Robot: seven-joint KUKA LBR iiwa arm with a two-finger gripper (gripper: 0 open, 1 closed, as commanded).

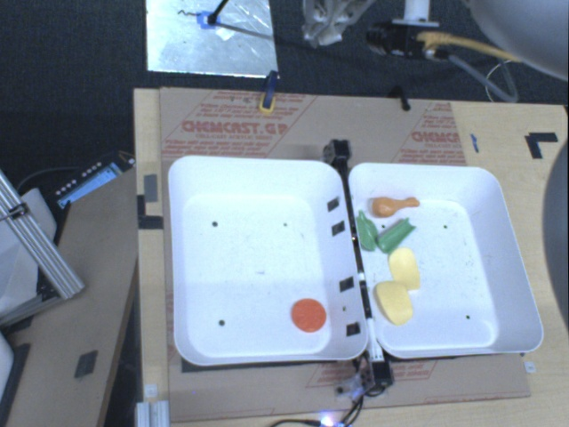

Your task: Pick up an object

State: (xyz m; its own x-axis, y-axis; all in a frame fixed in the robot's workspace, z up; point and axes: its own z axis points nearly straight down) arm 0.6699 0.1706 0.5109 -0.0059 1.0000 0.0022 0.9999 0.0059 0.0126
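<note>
While the gripper [333, 12] hangs high at the top of the camera view, well apart from both bins, I cannot tell how its claw stands. I read that as a parked pose clearing my sightline. My candidates: an orange disc [308, 315] alone on the left bin [191, 185], and in the right bin [498, 203] an orange drumstick shape [392, 205], two green pieces [382, 233] and two yellow pieces [398, 285] bunched near the divider. I judge the lone disc easiest.

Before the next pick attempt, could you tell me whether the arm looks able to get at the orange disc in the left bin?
Probably yes: the orange disc lies flat and alone in the left bin, with nothing over it or beside it.
</note>
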